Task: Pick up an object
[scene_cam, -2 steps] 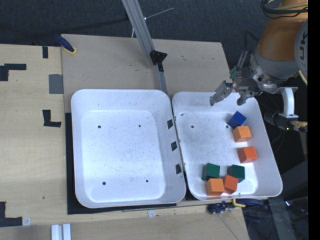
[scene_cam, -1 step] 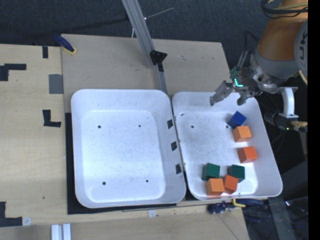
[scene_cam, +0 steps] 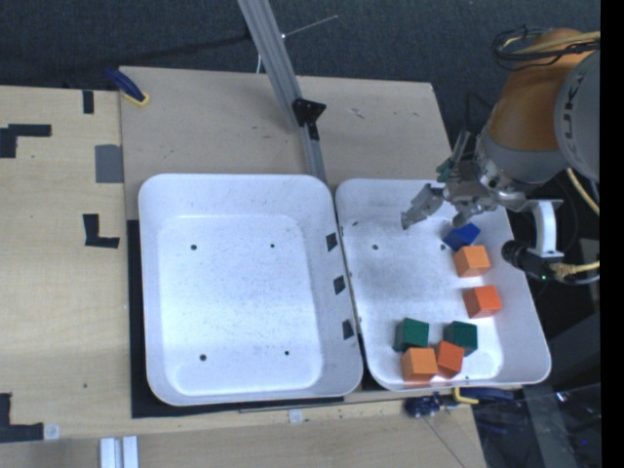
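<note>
The right bin (scene_cam: 375, 261) holds several small blocks. A blue block (scene_cam: 461, 234) lies near its upper right, with an orange block (scene_cam: 472, 259) just below it and another orange block (scene_cam: 483, 300) further down. Two green blocks (scene_cam: 412, 333) (scene_cam: 460, 335) and two orange blocks (scene_cam: 420, 363) (scene_cam: 449, 357) cluster at the bin's front. My gripper (scene_cam: 437, 214) hangs over the bin's upper right, just up and left of the blue block. It is open with nothing between its fingers.
The left bin (scene_cam: 234, 281) sits beside the right one, their rims touching. A slanted metal pole (scene_cam: 278, 57) rises behind the bins. The grey and orange arm (scene_cam: 536, 115) comes in from the right.
</note>
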